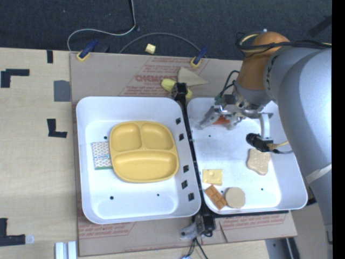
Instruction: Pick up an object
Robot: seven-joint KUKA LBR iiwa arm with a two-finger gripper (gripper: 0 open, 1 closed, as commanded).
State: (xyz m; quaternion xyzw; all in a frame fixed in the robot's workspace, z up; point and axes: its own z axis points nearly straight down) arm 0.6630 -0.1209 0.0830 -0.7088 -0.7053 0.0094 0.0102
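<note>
The grey arm (302, 107) comes in from the right, its thick body filling that edge. An orange band (259, 63) sits just above the wrist, behind the hand. The hand (218, 117) points down and leftward, low over the surface beneath it. Its metal fingers (207, 118) splay out ahead; whether they are spread or closed cannot be told.

- The light was bright and even, falling from overhead.
- The white bins (86, 161) looked nearly washed out, with faint glare on their rims.
- Shadows were soft and short beneath the yellow plate (144, 150).
- Small things appeared slightly soft, and the arm (302, 90) blurred at the right.
</note>
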